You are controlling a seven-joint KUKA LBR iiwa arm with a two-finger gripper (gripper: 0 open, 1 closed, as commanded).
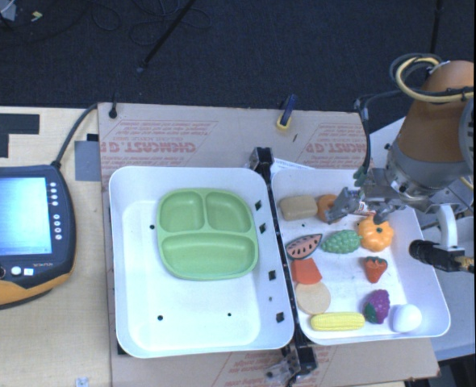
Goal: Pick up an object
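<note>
Two shallow bins of smooth white plastic, left bin [133, 313] and right bin [432, 317], faintly glossy along the rims. At centre, a divided plate [207, 234] of matt pale-green plastic. Lower right, toy foods in moulded plastic: a glossy orange pumpkin [375, 235], knobbly green grapes [341, 242], ridged yellow corn [337, 322], a bumpy purple bunch [376, 305], a shiny white egg [405, 318], a matt tan bread piece [298, 207]. Beneath, flat brown cardboard [181, 139], matt, printed in red. Far left, a pendant [20, 232] with grey plastic casing and glassy screen. Upper right, an arm [436, 127] with satin orange band and grey metal-looking wrist. Behind, dark, matt, carpet-like flooring [222, 39].
</note>
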